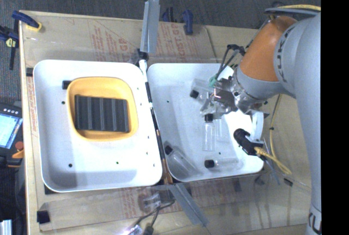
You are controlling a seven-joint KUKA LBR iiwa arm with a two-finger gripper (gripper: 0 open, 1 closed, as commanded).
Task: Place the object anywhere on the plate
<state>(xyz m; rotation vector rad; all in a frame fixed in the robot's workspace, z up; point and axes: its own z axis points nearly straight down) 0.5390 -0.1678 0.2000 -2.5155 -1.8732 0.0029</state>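
Note:
A yellow plate [102, 107] with a dark ridged centre lies in the left bin [49, 163]. In the right bin [174, 92], a clear slim bottle-like object [210, 137] lies on the floor, pointing toward the front. My gripper [211, 110] hangs low just behind the bottle's far end, over the middle of the right bin. Whether it touches the bottle is not clear. A second clear object, like a cup [178, 162], rests in the right bin's front left corner.
The arm's orange band and grey wrist [267, 65] cover the right bin's right side, with cables and a black part [245, 141] trailing near the rim. A raised divider [152, 114] separates the two bins. Clamps sit along the bench's back edge.

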